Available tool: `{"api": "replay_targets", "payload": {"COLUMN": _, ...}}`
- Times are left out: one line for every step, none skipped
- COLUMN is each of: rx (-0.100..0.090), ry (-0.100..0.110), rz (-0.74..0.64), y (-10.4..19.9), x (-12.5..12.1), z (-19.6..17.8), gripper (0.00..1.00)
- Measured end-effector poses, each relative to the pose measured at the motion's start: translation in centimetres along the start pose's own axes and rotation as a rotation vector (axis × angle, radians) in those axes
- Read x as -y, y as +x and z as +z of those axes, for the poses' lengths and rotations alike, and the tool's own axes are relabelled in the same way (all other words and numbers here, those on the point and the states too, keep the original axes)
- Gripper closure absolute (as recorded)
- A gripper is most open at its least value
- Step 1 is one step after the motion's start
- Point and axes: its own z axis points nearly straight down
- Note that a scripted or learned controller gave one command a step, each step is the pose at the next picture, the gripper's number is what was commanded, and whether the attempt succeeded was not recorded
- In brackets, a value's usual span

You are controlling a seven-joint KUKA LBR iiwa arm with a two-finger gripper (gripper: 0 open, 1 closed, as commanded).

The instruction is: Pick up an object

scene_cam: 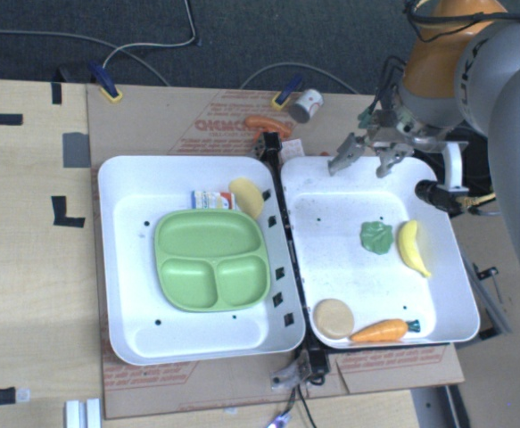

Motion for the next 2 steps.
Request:
{"api": "replay_targets", "payload": {"rx": 0.001, "ry": 0.003, "rz": 0.003, "y": -5.9, "x": 6.9, "z": 8.8, "gripper": 0.00}}
{"api": "replay_targets", "payload": {"rx": 0.002, "ry": -0.001, "rz": 0.002, "y": -10.6, "x": 7.5, "z": 5.2, "gripper": 0.00}}
